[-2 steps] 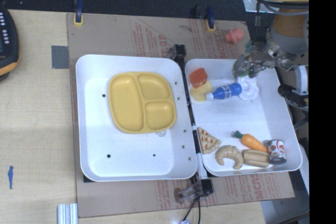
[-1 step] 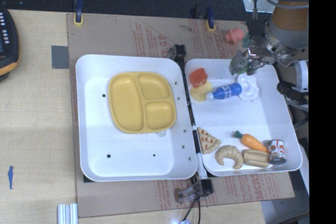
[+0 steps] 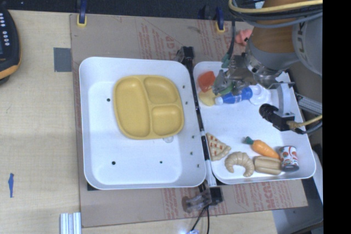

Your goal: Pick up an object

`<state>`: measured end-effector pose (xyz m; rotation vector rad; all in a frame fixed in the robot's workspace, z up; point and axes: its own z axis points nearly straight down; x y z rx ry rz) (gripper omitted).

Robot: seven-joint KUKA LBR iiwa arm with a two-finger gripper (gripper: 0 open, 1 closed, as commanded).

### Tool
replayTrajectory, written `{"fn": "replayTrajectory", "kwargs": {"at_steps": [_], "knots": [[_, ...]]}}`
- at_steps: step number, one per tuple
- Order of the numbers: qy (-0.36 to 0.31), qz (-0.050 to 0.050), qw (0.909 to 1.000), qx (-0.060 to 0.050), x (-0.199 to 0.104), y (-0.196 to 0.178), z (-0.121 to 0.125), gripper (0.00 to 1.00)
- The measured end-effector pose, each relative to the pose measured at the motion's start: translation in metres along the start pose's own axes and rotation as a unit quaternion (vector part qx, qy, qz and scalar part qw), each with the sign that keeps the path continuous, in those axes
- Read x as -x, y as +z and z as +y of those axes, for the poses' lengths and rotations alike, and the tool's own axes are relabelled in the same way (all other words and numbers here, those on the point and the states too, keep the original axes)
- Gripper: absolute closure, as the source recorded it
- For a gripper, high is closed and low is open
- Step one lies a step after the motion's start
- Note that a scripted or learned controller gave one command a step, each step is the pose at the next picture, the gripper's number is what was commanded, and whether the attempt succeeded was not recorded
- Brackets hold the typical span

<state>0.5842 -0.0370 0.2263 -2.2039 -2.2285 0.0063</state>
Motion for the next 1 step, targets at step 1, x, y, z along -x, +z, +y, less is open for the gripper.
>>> {"fn": "replayTrajectory", "kwargs": {"at_steps": [1], "knots": [[0.001, -0.001, 1.0, 0.004, -0.0503, -0.0196, 0.0028, 1.0]]}}
